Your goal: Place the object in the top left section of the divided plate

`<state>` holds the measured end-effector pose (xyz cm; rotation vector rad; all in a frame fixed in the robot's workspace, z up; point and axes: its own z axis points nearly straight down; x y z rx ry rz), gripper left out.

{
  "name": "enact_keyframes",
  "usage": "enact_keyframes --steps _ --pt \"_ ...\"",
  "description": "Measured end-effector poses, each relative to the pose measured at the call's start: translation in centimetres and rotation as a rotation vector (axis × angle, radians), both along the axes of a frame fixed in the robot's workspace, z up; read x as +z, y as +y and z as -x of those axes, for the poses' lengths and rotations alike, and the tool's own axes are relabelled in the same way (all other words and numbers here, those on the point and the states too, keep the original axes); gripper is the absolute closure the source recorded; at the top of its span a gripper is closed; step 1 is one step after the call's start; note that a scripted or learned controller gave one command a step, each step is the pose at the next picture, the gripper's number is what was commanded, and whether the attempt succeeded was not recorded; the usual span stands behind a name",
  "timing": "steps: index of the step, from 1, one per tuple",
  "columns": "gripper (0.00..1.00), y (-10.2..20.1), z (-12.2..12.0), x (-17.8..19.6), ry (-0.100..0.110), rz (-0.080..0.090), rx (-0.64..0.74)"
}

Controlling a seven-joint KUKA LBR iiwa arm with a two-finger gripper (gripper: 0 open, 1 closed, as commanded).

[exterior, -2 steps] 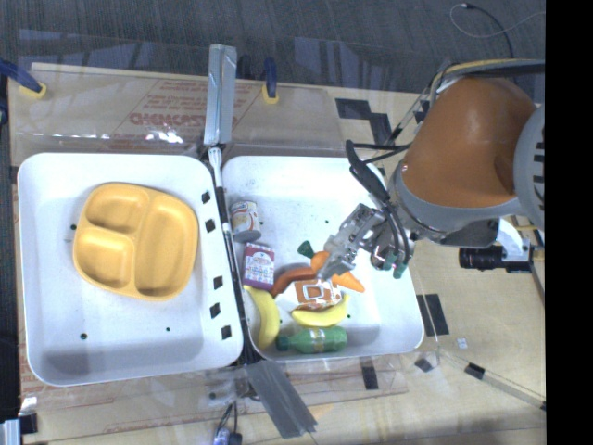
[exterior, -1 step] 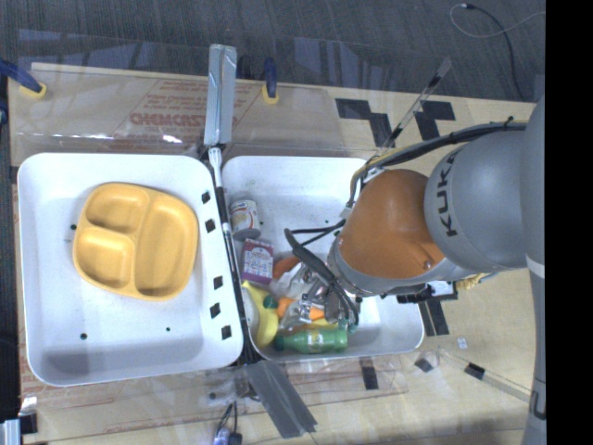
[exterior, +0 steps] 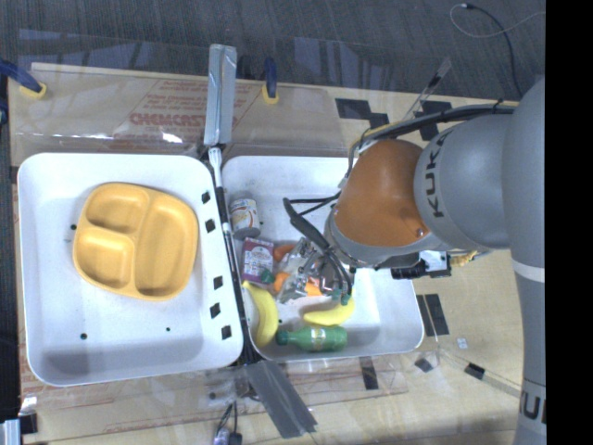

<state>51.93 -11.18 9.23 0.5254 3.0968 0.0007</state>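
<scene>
A yellow divided plate [exterior: 136, 241] lies in the left bin [exterior: 56, 341], with nothing in its sections. My gripper [exterior: 309, 278] is down in the right bin [exterior: 400, 327], among a pile of objects, under the orange wrist band. Around it lie a yellow banana [exterior: 263, 311], a second banana-like yellow piece [exterior: 330, 314], a green bottle [exterior: 313, 338], a small can [exterior: 244, 214] and a purple packet [exterior: 257, 259]. The fingertips are buried in the clutter, and I cannot see whether anything sits between them.
The grey arm [exterior: 482, 184] covers the right half of the right bin. A metal divider bar [exterior: 220, 100] runs up between the bins. Blue clamps [exterior: 269, 86] hold a sheet at the bench's back edge.
</scene>
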Motion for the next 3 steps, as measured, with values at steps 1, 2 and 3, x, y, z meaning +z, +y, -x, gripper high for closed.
enact_keyframes --steps 1,2,3 --pt "1.0 8.1 2.8 10.0 -0.001 0.0 0.111" --pt "1.0 15.2 0.3 13.8 -0.001 0.001 0.155" --pt "1.0 19.6 4.3 12.9 0.003 0.001 0.444"
